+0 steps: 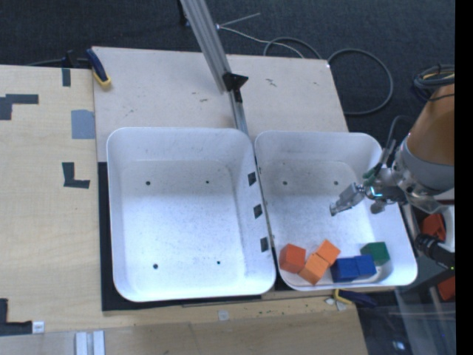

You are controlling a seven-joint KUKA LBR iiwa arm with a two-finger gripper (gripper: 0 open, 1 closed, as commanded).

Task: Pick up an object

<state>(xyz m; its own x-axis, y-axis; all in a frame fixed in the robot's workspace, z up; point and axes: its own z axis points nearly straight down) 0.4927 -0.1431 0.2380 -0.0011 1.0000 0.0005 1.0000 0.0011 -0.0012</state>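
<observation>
Along the front wall of the right bin [318,143] lie several blocks: an orange one [293,257], two more orange ones [321,261] touching each other, a blue one [353,268] and a green one [376,252]. My gripper [355,198] hangs over the right side of this bin, above and behind the blocks, with its fingers pointing left. Nothing shows between the fingers.
The left bin [185,213] sits beside the right one, sharing a middle wall. A metal rail [211,39] slants in from the top toward the bins' junction. Cables [362,72] lie on the dark floor at the back right. A yellow-blue clamp [98,69] rests at the bench's back left.
</observation>
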